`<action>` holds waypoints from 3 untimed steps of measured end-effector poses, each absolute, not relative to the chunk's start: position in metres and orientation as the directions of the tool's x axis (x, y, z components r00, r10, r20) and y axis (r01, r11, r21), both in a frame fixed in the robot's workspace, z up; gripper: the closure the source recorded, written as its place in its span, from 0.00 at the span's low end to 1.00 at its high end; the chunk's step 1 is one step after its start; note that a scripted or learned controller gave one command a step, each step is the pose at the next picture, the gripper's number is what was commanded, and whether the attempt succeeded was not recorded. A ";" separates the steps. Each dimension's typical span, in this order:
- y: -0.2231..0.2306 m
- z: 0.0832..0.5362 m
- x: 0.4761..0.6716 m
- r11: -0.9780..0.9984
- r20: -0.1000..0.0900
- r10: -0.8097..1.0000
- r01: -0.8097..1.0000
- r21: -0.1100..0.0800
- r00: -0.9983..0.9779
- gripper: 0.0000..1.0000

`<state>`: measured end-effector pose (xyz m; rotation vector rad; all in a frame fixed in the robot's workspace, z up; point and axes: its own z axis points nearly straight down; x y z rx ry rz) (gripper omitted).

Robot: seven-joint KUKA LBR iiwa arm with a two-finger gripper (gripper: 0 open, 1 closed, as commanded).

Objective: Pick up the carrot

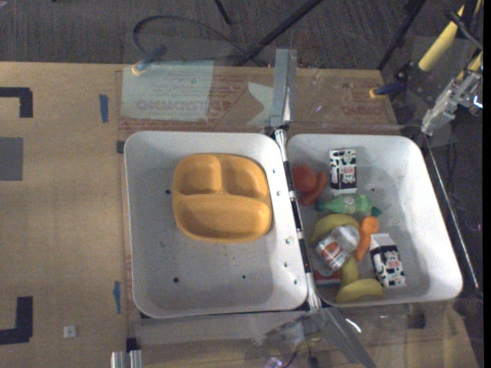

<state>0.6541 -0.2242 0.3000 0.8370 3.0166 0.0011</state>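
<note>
Carrot (367, 236), one, lies tilted in the right bin (433, 205), between a green bottle (347, 204) and one of two milk cartons (387, 261). One can (334, 250), bananas (359, 288), one red piece (308, 182). Left bin (146, 228) holds one orange divided plate (222, 197). Gripper state: cannot tell.

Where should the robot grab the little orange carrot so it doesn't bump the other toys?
Probably from straight above, pinching the carrot across its thick upper end. It lies slanted with a milk carton close by its lower end and a green bottle just above, so the bare bin floor to its right leaves most room.
</note>
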 end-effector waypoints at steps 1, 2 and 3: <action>-0.223 0.309 0.658 0.888 -0.011 0.460 0.460 0.002 -0.888 1.00; -0.220 0.370 0.650 0.995 -0.013 0.099 0.099 -0.001 -0.995 1.00; -0.224 0.291 0.652 0.975 -0.005 0.221 0.221 0.001 -0.975 1.00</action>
